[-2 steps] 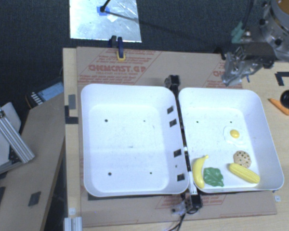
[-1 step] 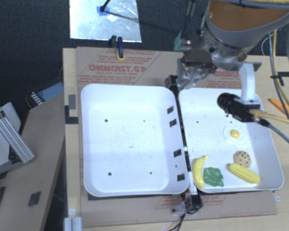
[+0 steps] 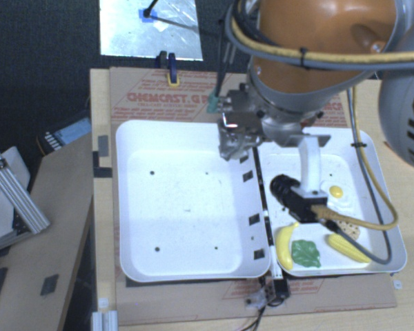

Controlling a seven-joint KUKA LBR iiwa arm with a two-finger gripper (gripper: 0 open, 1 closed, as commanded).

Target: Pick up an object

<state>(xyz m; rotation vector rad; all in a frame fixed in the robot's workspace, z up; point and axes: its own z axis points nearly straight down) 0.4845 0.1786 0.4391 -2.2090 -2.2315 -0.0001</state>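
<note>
Left bin [image 3: 127, 205] on a brown board [image 3: 117, 98] printed in red "CHEMCAST". Above the shared rims, toward the back, the gripper [image 3: 231, 143]; whether open or closed, impossible to tell. In the right bin [image 3: 393, 250], near the front: yellow banana [image 3: 285, 248], green piece [image 3: 306, 253] just beside it, fried egg [image 3: 337, 193] farther back, yellow piece [image 3: 348, 247]. Far right, "UK" on the grey arm [image 3: 408, 126].

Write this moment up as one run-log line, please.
task: pick up an object | gripper: at divider, far end | right bin: fried egg, banana, green piece | status: none lifted
</note>
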